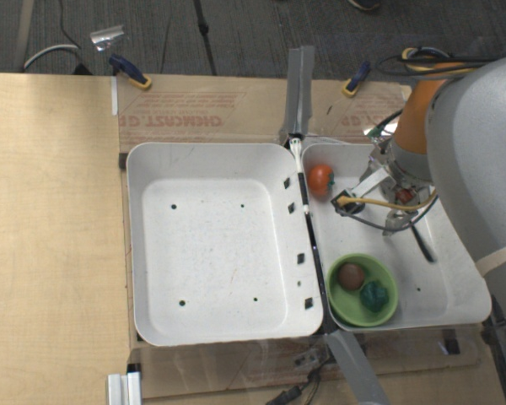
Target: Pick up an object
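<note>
Pincer [394,218] work had reached the approach step: the tool hung low over the right bin [455,298], near its middle, with the grey arm [472,142] coming in from three o'clock. Whether it was spread or pressed together I could not tell, since cabling and brackets crowded the wrist, and nothing showed pinched in it.

Candidates for picking sat close by. A red ball [320,178], tomato-like, lay at nine to ten o'clock of the tool, near the divider between the bins. A green bowl [363,291] sat at about seven o'clock, holding a brown ball [350,276] and a teal lump [374,295] side by side.

By my judgement, the next move called for settling on one target, centring above it, then descending. The red ball looked the freer choice.

Cardboard [177,108] behind the left bin [219,243] bore red lettering, upside down from this view; it seemed to read CHEMCRZT, though I would not swear to it.
</note>
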Available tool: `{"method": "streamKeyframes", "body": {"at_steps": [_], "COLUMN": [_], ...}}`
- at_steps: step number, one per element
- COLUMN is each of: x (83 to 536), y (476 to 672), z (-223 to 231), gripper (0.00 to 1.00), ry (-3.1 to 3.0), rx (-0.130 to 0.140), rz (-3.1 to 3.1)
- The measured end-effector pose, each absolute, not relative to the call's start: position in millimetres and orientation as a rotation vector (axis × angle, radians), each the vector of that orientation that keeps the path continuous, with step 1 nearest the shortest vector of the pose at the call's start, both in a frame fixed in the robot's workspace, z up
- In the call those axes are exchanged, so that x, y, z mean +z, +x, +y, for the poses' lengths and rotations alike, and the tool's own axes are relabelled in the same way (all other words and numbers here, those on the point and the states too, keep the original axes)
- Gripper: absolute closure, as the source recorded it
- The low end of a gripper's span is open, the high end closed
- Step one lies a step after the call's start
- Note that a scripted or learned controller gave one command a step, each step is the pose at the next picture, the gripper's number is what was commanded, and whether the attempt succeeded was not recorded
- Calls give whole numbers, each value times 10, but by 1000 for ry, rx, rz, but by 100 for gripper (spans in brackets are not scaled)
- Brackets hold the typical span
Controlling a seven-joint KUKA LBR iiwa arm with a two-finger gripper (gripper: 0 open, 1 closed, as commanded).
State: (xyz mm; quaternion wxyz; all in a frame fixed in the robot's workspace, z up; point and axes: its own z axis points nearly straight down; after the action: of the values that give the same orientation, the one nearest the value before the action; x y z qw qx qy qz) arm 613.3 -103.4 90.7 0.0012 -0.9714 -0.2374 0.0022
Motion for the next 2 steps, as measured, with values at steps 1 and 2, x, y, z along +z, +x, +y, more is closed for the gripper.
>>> {"method": "streamKeyframes", "body": {"at_steps": [1, 2], "x": [916, 1751], "y": [6479, 5813], "z": [-1133, -2206], "gripper": [0, 0], "ry": [-3125, -3125], "rx": [5, 3], "rz": [-321, -323]}}
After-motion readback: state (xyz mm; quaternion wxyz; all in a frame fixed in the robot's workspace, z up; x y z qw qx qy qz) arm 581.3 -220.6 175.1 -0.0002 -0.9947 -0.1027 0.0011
